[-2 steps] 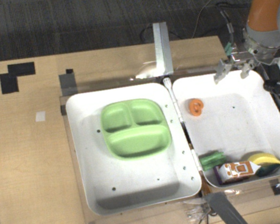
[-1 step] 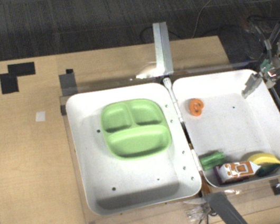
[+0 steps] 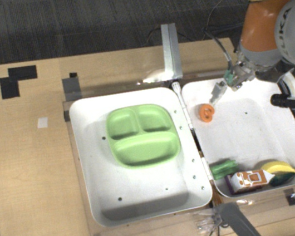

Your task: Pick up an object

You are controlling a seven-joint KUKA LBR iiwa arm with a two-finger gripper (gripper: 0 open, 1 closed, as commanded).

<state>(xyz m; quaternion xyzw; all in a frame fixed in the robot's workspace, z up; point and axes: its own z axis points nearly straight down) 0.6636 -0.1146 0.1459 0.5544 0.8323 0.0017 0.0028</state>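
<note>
My gripper [image 3: 216, 95] hangs low over the back left part of the right bin [image 3: 260, 117], pointing down and to the left. Just below and left of its tip lies a small round orange object [image 3: 207, 112] on the bin floor, a short gap apart from the gripper. Along the bin's front edge lie a green object [image 3: 223, 168], a brown and white carton [image 3: 250, 179] and a yellow banana [image 3: 278, 167]. Nothing is seen held by the gripper.
The left bin [image 3: 104, 207] holds a green divided plate [image 3: 141, 134] near its middle. A metal post [image 3: 171, 51] stands behind the wall between the two bins. The grey arm with its orange band [image 3: 261, 32] reaches in from the upper right.
</note>
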